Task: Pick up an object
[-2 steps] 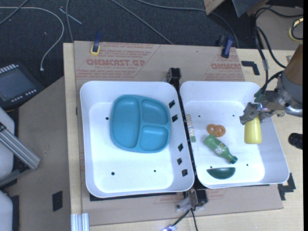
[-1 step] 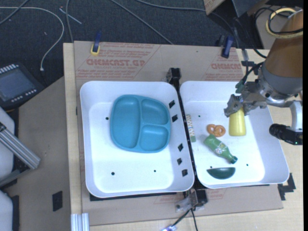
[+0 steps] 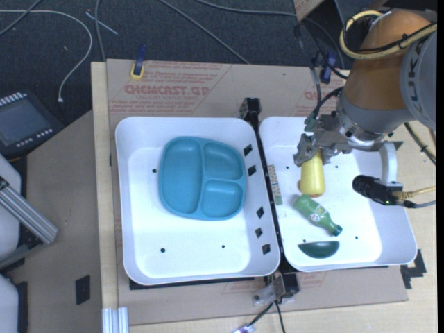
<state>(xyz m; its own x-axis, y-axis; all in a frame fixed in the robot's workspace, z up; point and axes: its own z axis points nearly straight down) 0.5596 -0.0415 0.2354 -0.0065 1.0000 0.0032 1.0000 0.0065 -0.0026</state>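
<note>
Reaching for a pick: the step in hand, judged from the gripper's place low in the right bin [image 3: 388, 248].
Nearest things: a dark green bowl [image 3: 318, 248], then a green bottle [image 3: 317, 214] lying tilted just beyond it.
Likely target: the yellow object [image 3: 312, 175], upright-looking, between bottle and gripper.
Gripper [image 3: 310, 149]: touching or just above the yellow object's top; how far apart it stands, I cannot tell.
Next move: calls for closing squarely on the yellow object, then lifting.
Left bin [image 3: 132, 186]: holds a blue divided plate [image 3: 201, 177].
</note>
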